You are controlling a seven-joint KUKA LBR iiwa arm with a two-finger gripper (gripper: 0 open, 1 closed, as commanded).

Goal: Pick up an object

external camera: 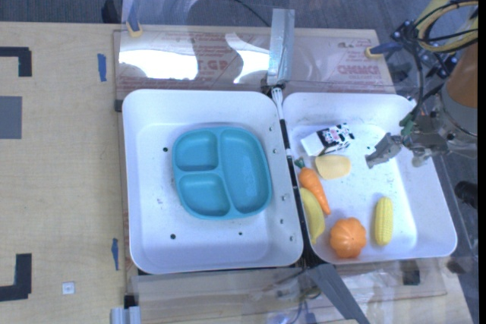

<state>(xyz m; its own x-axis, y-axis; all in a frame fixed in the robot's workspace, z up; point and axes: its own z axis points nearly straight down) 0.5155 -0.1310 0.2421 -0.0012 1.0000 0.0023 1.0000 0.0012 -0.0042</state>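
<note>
Gripper point(398, 149) above right bin point(433, 239), fingers apart, clamped on nothing. Just left of gripper: pale potato point(333, 166) and black-and-white packet point(328, 138). Nearer front rim: carrot point(314, 189), banana point(312, 215), orange point(348, 237), corn point(383, 221).

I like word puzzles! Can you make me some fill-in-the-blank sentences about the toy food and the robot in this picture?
1. The blue divided plastic plate lies in the ____ white bin.
2. The plate has ____ compartments.
3. The round orange toy fruit sits between the yellow banana and the yellow ____ cob.
4. The robot's claw hovers over the ____ white bin.

Missing words: left; three; corn; right
</note>
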